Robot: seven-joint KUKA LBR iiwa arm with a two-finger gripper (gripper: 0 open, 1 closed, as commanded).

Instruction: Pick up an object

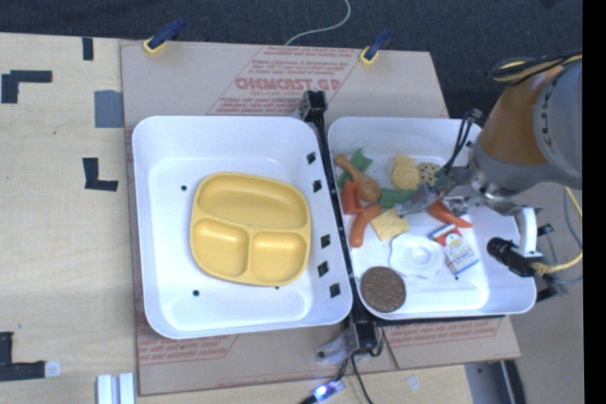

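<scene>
So the pincer is down in the right bin, right in the middle of the toy food pile. Honestly can't tell whether it's got hold of anything, it's too dark and cluttered there. Just left of it sit a yellow cheese wedge and an orange carrot; below it, a fried egg and a brown cookie; just right, a small snack packet. Far left, the yellow divided plate sits alone in the left bin. I'd say reaching is done; gripping and lifting are left.
</scene>
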